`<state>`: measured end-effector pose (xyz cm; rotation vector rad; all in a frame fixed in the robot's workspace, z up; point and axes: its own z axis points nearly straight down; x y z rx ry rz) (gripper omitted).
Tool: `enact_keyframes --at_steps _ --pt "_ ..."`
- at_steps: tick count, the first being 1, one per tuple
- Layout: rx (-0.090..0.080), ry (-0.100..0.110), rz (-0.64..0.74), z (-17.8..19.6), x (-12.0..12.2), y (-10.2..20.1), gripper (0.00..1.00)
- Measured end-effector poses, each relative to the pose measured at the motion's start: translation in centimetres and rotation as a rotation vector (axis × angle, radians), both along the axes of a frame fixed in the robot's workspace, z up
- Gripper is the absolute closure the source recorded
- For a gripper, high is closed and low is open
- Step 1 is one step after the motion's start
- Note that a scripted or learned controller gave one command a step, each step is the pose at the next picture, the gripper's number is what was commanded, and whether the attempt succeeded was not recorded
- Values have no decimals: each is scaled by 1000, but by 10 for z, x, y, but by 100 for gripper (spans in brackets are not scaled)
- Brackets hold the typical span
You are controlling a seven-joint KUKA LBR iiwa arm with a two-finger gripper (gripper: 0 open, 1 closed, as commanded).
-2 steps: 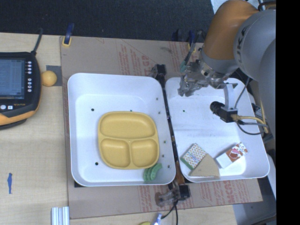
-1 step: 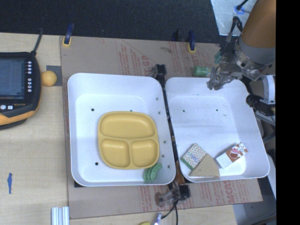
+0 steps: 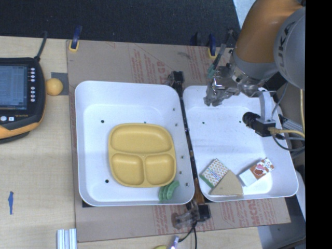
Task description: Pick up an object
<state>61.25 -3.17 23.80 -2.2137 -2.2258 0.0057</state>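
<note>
A yellow three-compartment plate [image 3: 141, 154] is laid flat in the left bin, a green object [image 3: 168, 191] at its lower right corner. A green patterned packet [image 3: 213, 172], a tan wedge [image 3: 227, 184] and a red-and-white packet [image 3: 258, 171] are clustered in the right bin's near end.

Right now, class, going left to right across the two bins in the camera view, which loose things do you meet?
Yellow divided tray → green object → green patterned packet → tan wedge → red and white packet.
</note>
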Motion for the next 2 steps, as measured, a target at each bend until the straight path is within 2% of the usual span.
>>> enact_keyframes --at_steps 1,2 --pt "-1 -3 -5 24 -11 -76 100" --pt "0 0 0 7 -5 -5 100"
